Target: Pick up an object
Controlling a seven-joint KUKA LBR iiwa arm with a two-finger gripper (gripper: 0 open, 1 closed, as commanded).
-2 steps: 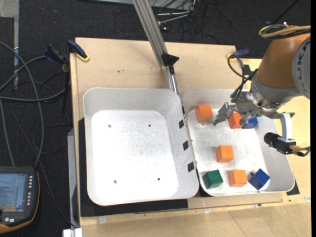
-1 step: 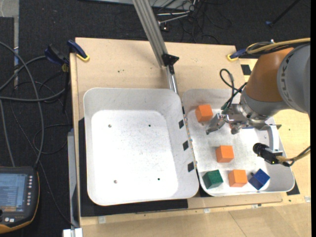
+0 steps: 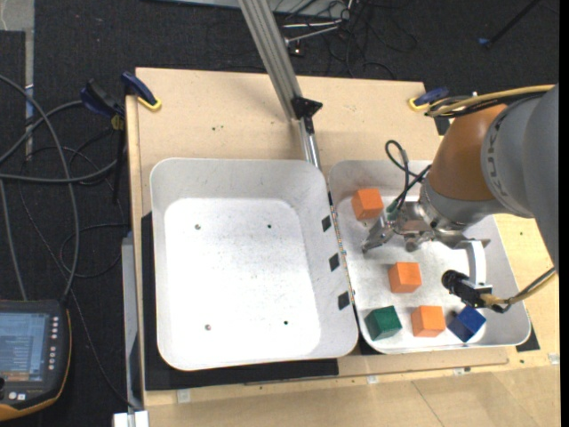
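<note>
The right bin (image 3: 511,332) holds three orange cubes, one at the back (image 3: 366,204), one in the middle (image 3: 405,277) and one near the front (image 3: 428,320). A green cube (image 3: 384,322) and a blue cube (image 3: 466,324) lie along the front wall. My gripper (image 3: 380,236) hangs low over the right bin, just in front of the back orange cube and behind the middle one. Its fingers point left and down, and nothing shows between them.
The left bin (image 3: 178,185) sits beside the right one on the wooden bench (image 3: 222,114). A slanted metal pole (image 3: 271,47) comes down to the bins' shared back corner. Clamps mark the bench's back corners. Cables and a pendant lie on the floor at left.
</note>
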